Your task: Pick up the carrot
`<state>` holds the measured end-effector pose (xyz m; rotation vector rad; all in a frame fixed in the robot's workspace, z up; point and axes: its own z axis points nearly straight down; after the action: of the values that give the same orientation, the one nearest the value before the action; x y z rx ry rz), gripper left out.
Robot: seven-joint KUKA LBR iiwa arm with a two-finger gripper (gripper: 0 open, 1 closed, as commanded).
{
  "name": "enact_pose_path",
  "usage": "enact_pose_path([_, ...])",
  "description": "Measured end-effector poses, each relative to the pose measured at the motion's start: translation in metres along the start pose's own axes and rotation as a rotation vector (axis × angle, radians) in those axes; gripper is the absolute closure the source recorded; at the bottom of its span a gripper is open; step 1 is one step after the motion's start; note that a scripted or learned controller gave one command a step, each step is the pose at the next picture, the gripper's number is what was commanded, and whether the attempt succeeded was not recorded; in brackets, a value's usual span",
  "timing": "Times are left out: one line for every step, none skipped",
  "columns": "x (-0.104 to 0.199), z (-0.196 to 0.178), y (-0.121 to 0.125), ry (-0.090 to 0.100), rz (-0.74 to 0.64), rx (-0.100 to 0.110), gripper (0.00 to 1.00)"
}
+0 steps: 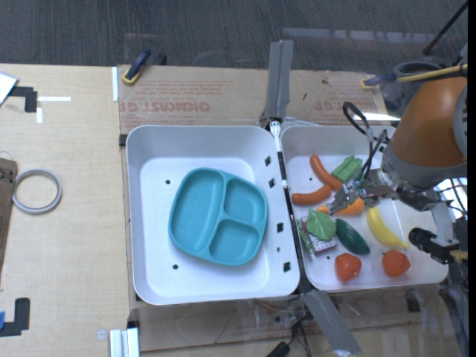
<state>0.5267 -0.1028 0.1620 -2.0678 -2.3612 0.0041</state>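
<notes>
While low in the right bin (439,274), fingers (341,203) touch the carrot (355,206).

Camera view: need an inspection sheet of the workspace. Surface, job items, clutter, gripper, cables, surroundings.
Surface: bench with two shallow white bins, left bin and right bin, side by side on cardboard.
Job's things: carrot in the right bin, orange, partly covered by the gripper.
Clutter: right bin also holds two sausages, a banana, two tomatoes, a dark green vegetable and leafy greens. Left bin holds a teal divided plate.
Gripper: gripper low in the right bin at the carrot; grasp cannot be judged.
Cables: black cable looping near the arm.
Surroundings: tape roll on the bench at left; blue-yellow tool on the cardboard's far edge.
</notes>
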Motion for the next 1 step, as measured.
enact_pose_path([-0.0195, 0.0712, 0.0347, -0.001, -0.099, -0.002, 0.0])
